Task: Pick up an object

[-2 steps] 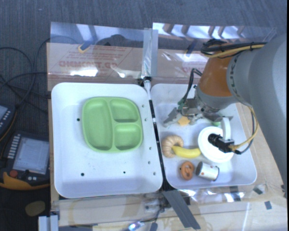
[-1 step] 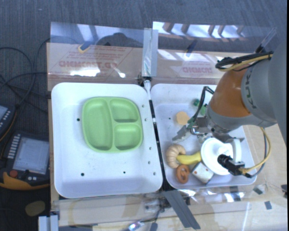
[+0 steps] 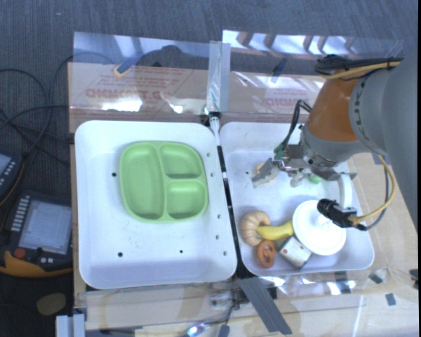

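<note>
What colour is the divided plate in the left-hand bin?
Light green, plain; the divided plate shows best in the overhead camera view.

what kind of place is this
Probably a robotics lab set up for pick-and-place trials. A robot arm reaches over two white bins, one holding a green tray, the other toy food such as a banana; cables and a control pendant lie on the carpet.

Divided plate (image 3: 163, 181) in left bin (image 3: 91, 251)
</note>
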{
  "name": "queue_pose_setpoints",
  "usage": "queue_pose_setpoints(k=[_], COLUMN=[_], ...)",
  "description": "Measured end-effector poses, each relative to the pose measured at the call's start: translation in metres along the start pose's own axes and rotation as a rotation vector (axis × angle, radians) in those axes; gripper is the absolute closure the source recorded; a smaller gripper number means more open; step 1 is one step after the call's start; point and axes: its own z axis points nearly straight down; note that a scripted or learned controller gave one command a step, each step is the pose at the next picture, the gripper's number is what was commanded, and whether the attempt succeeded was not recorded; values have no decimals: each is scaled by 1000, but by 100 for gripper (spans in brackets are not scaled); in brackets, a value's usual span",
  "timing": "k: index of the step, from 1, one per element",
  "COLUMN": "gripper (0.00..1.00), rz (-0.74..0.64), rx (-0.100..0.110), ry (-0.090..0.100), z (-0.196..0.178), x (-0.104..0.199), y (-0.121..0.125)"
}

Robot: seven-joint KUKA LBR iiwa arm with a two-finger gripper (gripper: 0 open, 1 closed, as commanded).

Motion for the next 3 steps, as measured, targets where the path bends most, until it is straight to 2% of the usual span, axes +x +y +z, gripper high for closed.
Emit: queue_pose_setpoints(k=[1, 2, 3], gripper=[0, 100, 100], rz=[-276, -276, -130], rx=[-20, -19, 1], ry=[-5, -2, -2], z=[35, 27, -57], x=[5, 6, 69], y=[-96, -95, -61])
